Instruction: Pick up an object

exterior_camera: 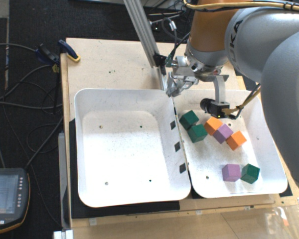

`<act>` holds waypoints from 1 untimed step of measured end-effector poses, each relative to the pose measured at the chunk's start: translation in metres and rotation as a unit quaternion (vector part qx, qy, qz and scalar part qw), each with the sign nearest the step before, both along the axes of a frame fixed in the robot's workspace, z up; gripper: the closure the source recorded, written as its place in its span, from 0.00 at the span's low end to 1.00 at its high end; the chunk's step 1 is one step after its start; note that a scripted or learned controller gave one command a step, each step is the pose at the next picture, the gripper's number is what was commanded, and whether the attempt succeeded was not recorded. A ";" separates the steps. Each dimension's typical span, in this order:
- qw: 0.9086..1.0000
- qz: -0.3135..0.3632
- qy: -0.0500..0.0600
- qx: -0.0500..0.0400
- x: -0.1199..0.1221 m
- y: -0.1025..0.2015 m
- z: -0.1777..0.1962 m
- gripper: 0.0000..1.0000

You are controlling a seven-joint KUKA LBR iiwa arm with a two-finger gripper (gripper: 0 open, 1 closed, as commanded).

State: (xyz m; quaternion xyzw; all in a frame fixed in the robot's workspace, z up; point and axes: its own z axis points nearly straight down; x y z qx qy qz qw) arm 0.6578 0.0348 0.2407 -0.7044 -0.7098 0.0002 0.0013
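Blocks are what you are after, and all 7 sit in the right bin: 2 green blocks touching near the divider, an orange block just beside them, a purple block touching a second orange block, and a purple-and-green pair near the front rim. The left bin is speckled but holds no block.

Your gripper hangs at the back of the right bin, close to the ridge where the 2 bins meet, with nothing between its tips. Whether it is spread or closed you cannot tell from this angle, since the wrist hardware hides it.

For a clean pick, I would steer away from the packed cluster; blocks touching each other leave no gap for a finger. The front pair, or the outer orange block, looks easier, provided you align the grip across free faces and descend straight.

Mind the surroundings. The bin walls slope, so a block near the rim may slide. A slanted aluminium strut passes just beside the wrist, a black cable fitting dangles above the blocks, and loose cables lie on the dark floor left of the plywood bench.
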 end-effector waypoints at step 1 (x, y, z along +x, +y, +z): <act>1.000 0.000 0.000 0.000 -0.016 0.052 -0.005 1.00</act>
